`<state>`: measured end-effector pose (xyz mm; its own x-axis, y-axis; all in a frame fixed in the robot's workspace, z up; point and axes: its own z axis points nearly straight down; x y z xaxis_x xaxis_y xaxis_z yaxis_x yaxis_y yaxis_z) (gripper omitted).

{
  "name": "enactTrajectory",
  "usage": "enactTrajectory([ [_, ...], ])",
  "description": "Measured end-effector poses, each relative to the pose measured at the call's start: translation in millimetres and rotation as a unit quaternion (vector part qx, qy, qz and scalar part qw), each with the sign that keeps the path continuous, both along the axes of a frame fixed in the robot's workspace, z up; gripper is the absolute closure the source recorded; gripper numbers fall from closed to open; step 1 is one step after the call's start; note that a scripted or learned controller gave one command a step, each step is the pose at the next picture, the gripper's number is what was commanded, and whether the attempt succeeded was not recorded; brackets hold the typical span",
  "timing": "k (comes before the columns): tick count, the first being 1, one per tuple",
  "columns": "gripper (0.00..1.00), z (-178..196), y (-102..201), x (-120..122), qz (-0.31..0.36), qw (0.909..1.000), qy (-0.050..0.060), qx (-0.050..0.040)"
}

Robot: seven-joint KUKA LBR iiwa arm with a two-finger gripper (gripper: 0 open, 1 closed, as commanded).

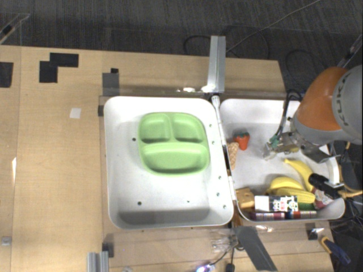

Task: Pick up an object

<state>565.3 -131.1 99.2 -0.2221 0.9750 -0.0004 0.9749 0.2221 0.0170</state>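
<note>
Gripper [276,145] hovers above right bin [255,109] floor, jaw state indeterminate, nothing visibly held; banana [299,173] lies at its four o'clock, near; judged light, soft, bruisable; grasp mid-body across the curve.

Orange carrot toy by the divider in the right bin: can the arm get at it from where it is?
Probably yes. The carrot toy lies alone on bare bin floor, apart from the bananas, with the end effector close beside it.
</note>
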Motion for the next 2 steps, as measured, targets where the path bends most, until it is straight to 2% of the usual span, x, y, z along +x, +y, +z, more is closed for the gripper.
enactTrajectory([
  [1, 0.0, -0.1, 0.1, -0.1, 0.0, 1.0, 0.0, -0.0001],
  [2, 0.0, -6.9, -13.9, -3.9, -0.029, 0.9996, 0.007, -0.0011],
])
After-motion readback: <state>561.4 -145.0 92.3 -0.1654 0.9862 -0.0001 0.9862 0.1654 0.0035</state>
